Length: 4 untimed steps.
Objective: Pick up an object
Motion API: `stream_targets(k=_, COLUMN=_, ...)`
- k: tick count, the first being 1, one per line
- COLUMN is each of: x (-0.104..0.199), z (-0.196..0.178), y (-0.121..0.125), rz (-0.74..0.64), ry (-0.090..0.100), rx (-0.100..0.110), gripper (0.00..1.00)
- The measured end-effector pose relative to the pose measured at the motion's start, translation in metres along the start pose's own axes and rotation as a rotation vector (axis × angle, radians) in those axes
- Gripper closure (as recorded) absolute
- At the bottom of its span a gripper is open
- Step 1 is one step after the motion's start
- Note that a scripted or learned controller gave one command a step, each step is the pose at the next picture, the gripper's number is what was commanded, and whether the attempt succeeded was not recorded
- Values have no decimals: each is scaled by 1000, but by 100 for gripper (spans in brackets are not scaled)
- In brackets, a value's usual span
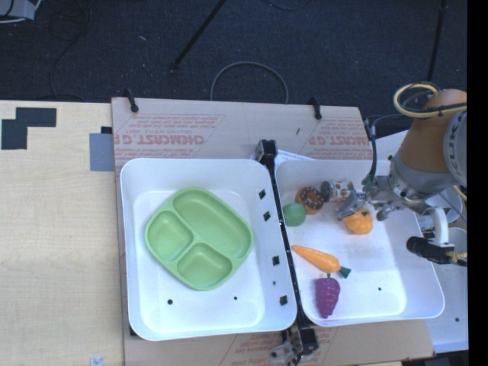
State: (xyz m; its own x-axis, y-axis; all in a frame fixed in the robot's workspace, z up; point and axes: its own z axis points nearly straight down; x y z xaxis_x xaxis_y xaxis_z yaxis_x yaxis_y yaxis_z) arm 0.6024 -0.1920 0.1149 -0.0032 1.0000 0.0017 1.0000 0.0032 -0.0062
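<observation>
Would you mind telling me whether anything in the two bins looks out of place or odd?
Nothing stands out. The green divided plate lies flat in the left bin; the carrot, purple fruit and green ball rest intact in the right bin.

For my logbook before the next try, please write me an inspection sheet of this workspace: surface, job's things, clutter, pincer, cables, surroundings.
Surface: two shallow white plastic bins, left bin, right bin, on a cardboard sheet.
Job's things: in the right bin, an orange toy carrot, a purple toy grape bunch, a small green ball, a brown ring-shaped toy donut, and a rounded orange toy.
Clutter: a light green divided plastic plate in the left bin.
Pincer: pincer low over the rounded orange toy; contact cannot be judged.
Cables: a thin cable loop on the dark floor.
Surroundings: a pale wooden tabletop at the left.
</observation>
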Motion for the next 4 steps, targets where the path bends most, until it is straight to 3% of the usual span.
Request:
stream_targets(k=1, x=-1, z=-17, y=3, rz=0, ry=1, rx=-8, gripper=100)
stream_targets(k=4, x=3, z=-177, y=-7, rz=1, ry=-3, rx=-10, gripper=100)
